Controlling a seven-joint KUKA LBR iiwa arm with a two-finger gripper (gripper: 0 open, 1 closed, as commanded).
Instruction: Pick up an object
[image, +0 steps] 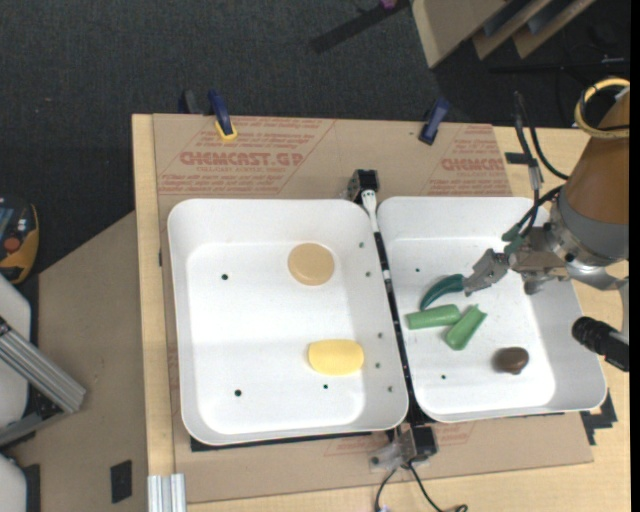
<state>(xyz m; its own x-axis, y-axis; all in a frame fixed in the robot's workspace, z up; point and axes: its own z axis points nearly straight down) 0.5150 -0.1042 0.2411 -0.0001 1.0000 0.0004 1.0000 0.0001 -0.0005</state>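
My arm is cut off at the frame's right edge. My fingers blur together over the right bin; I cannot tell their gap or whether they touch the dark green curved piece right of centre, just below-left of them.

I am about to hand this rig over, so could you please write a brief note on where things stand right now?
Tool: low over the right white bin, at the upper end of the green cluster; grip state unclear.
Right bin: curved dark green piece, light green cylinder, green block, small brown round object.
Left white bin: tan round disc, yellow oval object.
Done: approach made; nothing visibly lifted.
Left: grasp one object and raise it.
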